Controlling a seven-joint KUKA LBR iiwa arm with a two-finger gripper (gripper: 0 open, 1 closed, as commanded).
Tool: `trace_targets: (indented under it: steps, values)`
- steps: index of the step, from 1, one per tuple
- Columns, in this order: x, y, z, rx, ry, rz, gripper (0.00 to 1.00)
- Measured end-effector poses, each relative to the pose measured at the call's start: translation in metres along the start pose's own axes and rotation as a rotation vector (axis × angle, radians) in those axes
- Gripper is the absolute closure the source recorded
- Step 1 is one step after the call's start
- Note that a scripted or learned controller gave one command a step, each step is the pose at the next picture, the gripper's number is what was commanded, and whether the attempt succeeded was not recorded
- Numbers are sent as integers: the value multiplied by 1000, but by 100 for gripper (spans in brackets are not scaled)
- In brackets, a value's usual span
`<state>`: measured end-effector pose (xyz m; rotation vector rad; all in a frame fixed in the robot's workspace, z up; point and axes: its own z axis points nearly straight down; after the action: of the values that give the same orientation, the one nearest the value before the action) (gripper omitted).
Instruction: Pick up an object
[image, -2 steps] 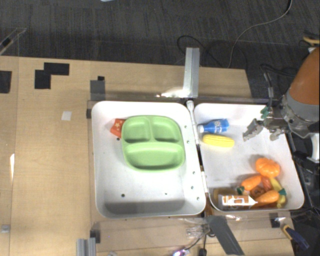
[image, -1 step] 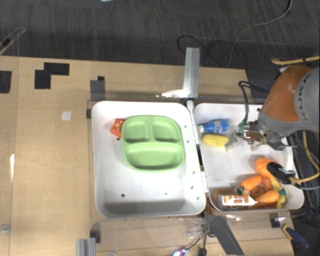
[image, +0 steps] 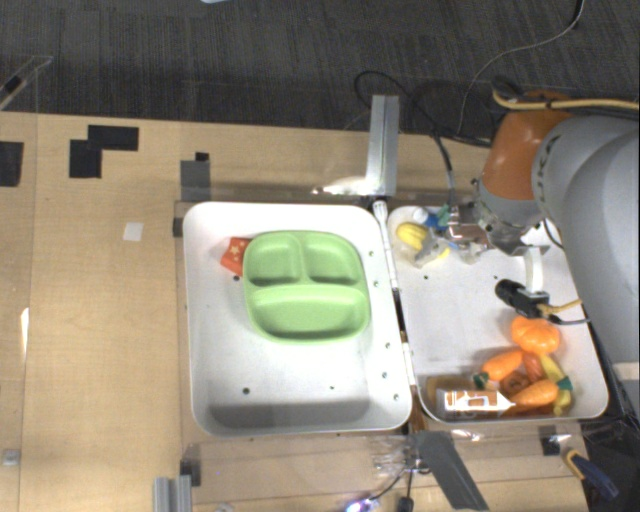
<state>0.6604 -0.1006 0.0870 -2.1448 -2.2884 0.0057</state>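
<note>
Green plastic is taking up much of the left bin (image: 205, 400): a divided tray (image: 305, 285) with 3 compartments is lying flat toward the bin's upper middle. A small red packet (image: 233, 256) is peeking out from under the tray's upper left corner.

Across the divider, the right bin (image: 450, 330) is holding everything else. A yellow toy (image: 410, 236) is sitting in its upper left corner. The gripper (image: 462, 232) is hanging low just to the right of that toy, near the bin's top wall. Whether it is spread or closed I cannot tell, because its metal parts are blurring together there, and nothing is visibly being gripped.

Toward the lower right of the frame, a cluster of orange toy vegetables (image: 525, 365) is lying near the bin's corner. A brown box (image: 478, 401) with a white label is lying just left of them along the bottom wall.

Judging by this, the pick is not yet done. The arm is seemingly working at the yellow toy, the nearest candidate. A sure grip and a lift clear of the bin are what is remaining.
</note>
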Motion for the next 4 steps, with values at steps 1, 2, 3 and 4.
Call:
trace_targets:
  steps: [1,2,3,4]
  values:
    - [2,1,-12,2,3,-6,100]
    - [-8,9,-145,-15,-5,-162,100]
    - [-7,9,-144,-14,-5,-163,0]
    - [13,9,-221,-15,-8,-575,0]
